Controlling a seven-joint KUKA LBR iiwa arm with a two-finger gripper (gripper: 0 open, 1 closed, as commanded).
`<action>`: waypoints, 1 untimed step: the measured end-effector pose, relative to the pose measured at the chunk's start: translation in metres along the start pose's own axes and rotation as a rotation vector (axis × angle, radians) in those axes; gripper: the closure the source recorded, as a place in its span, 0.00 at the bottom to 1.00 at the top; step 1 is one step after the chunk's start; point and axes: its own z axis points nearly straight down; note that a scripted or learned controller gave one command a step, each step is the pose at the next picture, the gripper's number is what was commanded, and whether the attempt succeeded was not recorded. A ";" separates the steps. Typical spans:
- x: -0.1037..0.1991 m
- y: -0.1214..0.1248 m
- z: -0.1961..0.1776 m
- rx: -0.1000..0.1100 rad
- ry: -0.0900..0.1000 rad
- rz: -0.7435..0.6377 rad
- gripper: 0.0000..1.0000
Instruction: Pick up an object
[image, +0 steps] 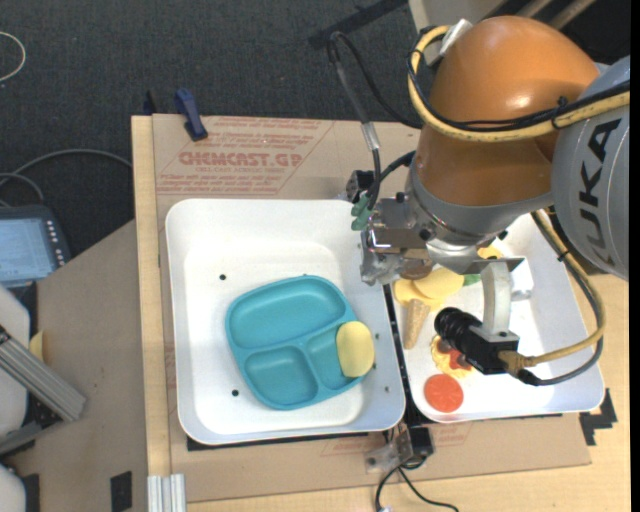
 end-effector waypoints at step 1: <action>0.000 0.000 -0.010 -0.002 0.000 0.000 1.00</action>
